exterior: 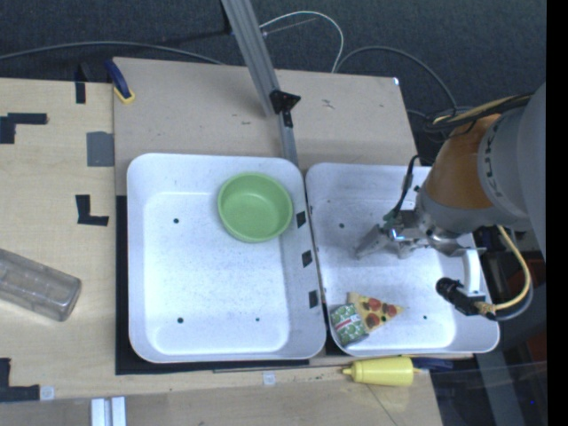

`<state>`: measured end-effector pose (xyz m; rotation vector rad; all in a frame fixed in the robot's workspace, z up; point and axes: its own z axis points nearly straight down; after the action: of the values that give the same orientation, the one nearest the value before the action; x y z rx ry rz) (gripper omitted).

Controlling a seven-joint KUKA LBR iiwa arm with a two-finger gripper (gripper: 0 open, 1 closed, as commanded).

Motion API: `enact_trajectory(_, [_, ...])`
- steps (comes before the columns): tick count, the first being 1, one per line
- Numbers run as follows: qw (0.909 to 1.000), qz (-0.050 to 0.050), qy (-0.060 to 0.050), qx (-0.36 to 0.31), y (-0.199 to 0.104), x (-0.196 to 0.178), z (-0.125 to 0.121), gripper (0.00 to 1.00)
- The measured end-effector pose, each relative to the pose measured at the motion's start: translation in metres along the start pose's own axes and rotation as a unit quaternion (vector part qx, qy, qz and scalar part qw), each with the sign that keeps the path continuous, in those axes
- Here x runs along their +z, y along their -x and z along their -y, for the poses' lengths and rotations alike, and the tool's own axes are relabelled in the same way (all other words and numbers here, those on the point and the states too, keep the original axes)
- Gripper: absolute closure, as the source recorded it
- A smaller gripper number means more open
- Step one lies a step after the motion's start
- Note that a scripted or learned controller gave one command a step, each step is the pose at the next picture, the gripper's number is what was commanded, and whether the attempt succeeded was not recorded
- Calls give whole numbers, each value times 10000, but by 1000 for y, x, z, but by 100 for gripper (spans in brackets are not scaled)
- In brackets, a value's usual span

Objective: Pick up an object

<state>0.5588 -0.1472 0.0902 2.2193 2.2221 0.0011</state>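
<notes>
Gripper (371, 244) is seen low in the right bin (444, 340), near its middle, reaching in from the right. Fingers look spread apart, nothing gripped between them. Pizza-slice toy (376, 309) is lying flat near the bin's front edge, touching a small green packet (348, 324) at the front-left corner; both are apart from the gripper. Green bowl (255, 207) is sat upright in the left bin (160, 327), toward its back right. Yellow bottle (383, 372) is laid on the counter (195, 96) just in front of the right bin.
</notes>
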Motion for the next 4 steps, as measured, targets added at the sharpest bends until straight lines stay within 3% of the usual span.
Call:
enact_trajectory(1, [10000,-1,-5,-3,0,-10,0,100])
enact_trajectory(3, [10000,5,14,-2,2,-105,1,100])
enact_trajectory(4, [10000,-12,-1,-29,-51,-120,-6,100])
